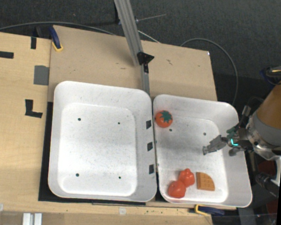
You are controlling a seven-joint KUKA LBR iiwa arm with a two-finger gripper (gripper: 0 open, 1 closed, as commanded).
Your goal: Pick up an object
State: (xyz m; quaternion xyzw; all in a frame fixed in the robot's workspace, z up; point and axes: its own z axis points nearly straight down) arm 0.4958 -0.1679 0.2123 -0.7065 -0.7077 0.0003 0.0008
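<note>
The right bin holds a toy tomato with a green top near its upper left corner. A red pepper-like toy and a tan waffle-shaped piece lie close together near its front edge. My gripper reaches in from the right and hovers over the right half of that bin, above and slightly right of the waffle piece. Its dark fingers point left with nothing visible between them.
The left bin sits beside the right one on the wooden bench. A metal pole slants down to the bins' shared upper edge. Black clips line the seam between the bins.
</note>
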